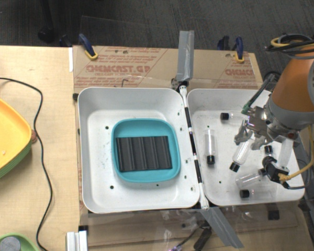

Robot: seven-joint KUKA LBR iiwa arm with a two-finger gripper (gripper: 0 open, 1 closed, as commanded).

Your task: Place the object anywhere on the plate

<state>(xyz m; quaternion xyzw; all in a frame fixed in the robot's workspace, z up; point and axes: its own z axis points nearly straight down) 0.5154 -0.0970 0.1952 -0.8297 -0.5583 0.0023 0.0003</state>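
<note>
A teal plate (145,129) with a dark ribbed middle lies in the left bin (94,156). Several clear tubes with black caps lie in the right bin (220,184). One tube (210,144) lies near that bin's left side. Another tube (240,154) slants down to the left, its upper end right under my gripper (249,135) and its black cap at its lower end. I cannot tell whether the gripper touches it. A third tube (249,179) lies near the bin's front.
A loose black cap (224,116) sits at the back of the right bin. The ridge between the bins (191,140) runs front to back. Yellow plates (5,140) and a black cable (42,140) lie on the table at the left.
</note>
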